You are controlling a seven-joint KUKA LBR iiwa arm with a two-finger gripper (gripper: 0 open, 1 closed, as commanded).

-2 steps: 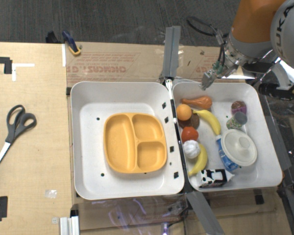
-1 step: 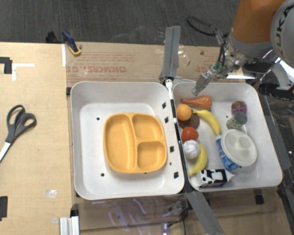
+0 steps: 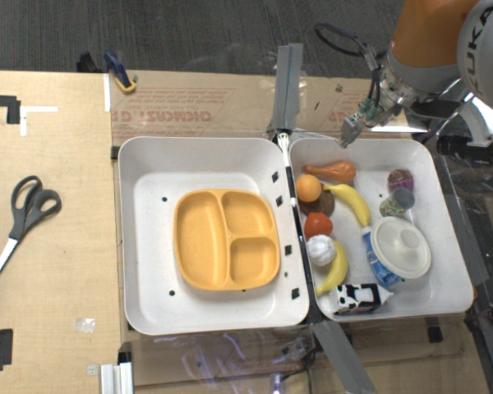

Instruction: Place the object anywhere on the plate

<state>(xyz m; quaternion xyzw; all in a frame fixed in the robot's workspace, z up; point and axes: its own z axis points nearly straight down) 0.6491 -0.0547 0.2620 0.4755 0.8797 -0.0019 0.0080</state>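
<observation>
My jaws point(image 3: 351, 130) hang above the right bin's point(image 3: 444, 295) back rim, grip state I cannot tell; nothing lifted, food still packed there, and the yellow plate point(image 3: 227, 238) waits bare in the left bin point(image 3: 140, 245)

The setting is a robotics lab. A wooden worktop point(image 3: 57, 261) carries two white bins point(image 3: 140, 245), taped cardboard point(image 3: 197, 109) and scissors point(image 3: 25, 212), all left of the gripper point(image 3: 353, 125).
</observation>
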